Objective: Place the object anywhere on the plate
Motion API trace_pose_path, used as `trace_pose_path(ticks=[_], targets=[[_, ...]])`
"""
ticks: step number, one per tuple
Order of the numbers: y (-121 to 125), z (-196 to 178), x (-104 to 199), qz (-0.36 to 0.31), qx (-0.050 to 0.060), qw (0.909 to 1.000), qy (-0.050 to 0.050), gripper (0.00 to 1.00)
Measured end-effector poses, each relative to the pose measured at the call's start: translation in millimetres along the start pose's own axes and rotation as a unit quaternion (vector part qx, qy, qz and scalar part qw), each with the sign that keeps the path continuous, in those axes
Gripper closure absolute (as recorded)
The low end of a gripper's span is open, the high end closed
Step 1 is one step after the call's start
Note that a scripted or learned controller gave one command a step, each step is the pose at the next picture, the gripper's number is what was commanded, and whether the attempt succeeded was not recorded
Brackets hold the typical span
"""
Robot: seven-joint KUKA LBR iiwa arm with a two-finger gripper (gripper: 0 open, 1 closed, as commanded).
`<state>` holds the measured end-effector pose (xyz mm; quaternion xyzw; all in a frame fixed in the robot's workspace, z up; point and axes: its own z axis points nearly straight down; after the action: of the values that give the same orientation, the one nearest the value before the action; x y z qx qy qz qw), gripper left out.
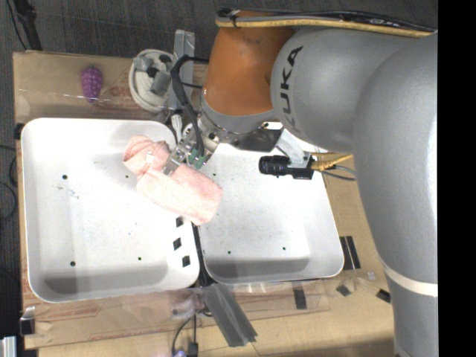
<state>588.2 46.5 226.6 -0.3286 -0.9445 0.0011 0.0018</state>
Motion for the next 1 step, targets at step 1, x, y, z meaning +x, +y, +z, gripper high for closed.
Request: trace_pose_path(ticks=[1], targets=[[33.1, 6.7, 34.3, -0.201, 0.000, 0.9795, 0.000, 1.00]])
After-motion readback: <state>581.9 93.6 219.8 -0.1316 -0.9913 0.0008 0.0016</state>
